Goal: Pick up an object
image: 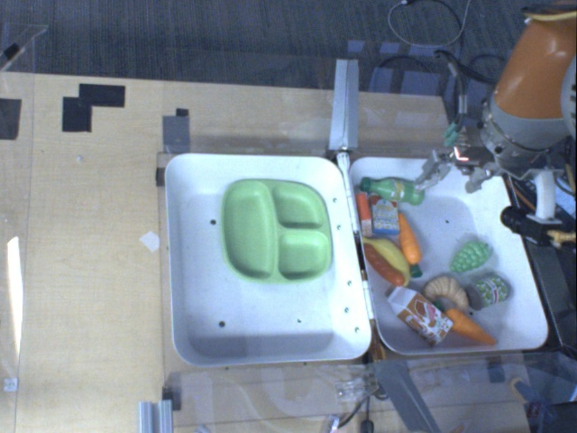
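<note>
My gripper [453, 177] hangs over the far edge of the right bin [532, 327], open, with its two fingers spread and nothing between them. Just to its left lies a green bottle [392, 189] on its side. Below the bottle are a small blue and red carton [385, 216], an orange carrot [409, 238] and a yellow banana [388, 256]. Nearer the front lie a green bumpy fruit [471, 256], a bread roll [445, 289], a green can [490, 290], a brown carton [421, 317] and a second carrot [470, 328].
The left bin [194, 332] holds a green divided plate [275, 229]. A metal post [343, 106] stands between the bins at the back. Cables [433, 34] trail behind the right bin. The arm's orange band [536, 61] rises at the right.
</note>
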{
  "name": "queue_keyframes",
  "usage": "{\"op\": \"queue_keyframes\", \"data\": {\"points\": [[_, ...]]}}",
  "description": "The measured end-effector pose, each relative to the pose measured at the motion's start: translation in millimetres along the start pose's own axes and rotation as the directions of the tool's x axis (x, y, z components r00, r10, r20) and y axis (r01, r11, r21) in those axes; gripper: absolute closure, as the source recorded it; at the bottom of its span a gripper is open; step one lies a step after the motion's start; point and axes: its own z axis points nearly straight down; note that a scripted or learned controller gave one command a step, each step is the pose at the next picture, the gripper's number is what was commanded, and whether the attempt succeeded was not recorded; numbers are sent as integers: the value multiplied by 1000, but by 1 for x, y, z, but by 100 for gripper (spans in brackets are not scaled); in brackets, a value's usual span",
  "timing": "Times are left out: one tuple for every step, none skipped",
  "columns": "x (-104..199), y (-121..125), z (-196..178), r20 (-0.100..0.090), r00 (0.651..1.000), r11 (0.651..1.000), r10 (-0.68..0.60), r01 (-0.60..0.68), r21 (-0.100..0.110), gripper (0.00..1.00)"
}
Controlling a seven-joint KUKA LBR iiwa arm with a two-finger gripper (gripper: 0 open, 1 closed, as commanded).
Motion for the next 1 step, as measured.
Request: {"op": "queue_keyframes", "data": {"points": [[18, -1, 135, 0, 960, 960, -280, 280, -1, 0]]}}
